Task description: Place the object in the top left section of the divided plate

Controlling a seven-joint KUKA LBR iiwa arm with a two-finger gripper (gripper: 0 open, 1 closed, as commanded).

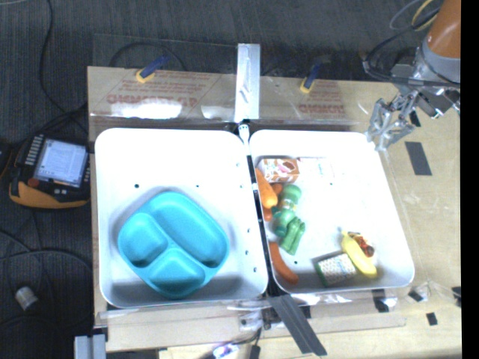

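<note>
Blue divided plate (173, 243), three-sectioned, lies tilted in the lower middle of the left bin (120, 152). Right bin (374, 200) holds the candidate objects: a snack packet (279, 170) at its top left corner, an orange carrot (266, 194) along the left wall, green vegetables (287, 217) just beside it, a second orange piece (282, 264) near the bottom edge, a grey grater-like item (334, 268) touching a yellow banana (358, 253) toward the bottom right corner. Gripper (387, 126) hangs over the bench beyond that bin's top right corner, fingers spread, nothing between them.
</note>
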